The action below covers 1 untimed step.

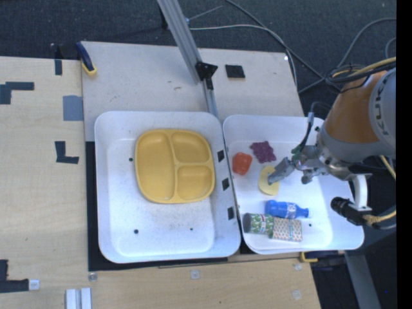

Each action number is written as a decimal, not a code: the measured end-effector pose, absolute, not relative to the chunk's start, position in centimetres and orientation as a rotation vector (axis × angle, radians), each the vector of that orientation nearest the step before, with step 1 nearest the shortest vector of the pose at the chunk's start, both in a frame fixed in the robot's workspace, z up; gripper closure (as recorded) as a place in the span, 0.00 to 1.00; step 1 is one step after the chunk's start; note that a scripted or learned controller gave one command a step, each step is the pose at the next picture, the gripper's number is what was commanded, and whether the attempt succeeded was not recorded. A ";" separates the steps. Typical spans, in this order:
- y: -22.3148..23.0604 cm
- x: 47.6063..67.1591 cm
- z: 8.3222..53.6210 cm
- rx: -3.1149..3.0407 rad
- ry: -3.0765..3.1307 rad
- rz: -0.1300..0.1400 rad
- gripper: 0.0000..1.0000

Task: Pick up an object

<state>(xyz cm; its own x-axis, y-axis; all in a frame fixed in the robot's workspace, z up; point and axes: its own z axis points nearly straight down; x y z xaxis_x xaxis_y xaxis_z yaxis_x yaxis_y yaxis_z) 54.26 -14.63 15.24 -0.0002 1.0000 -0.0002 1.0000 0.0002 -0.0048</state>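
Note:
The right bin (pixel 341 234) holds several small items. An orange-red piece (pixel 241 163) lies at its left, with a purple clump (pixel 262 150) behind it. Toward the front lie a blue bottle (pixel 286 209) and a green patterned packet (pixel 273 226). A pale yellow disc (pixel 267 183) sits in the middle. My gripper (pixel 293 173) hangs low over the middle of this bin and is open. Its left finger (pixel 280 171) points down at the yellow disc's upper right edge, and nothing is between the fingers.
The left bin (pixel 116 230) carries a yellow divided plate (pixel 174 165). A metal pole (pixel 183 34) slants in from the top to the gap between the bins. Cables trail across the dark floor at the upper right.

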 end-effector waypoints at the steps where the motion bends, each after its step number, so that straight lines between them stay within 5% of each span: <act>1: -14.1 53.7 10.7 -2.217 -2.219 0.006 0.00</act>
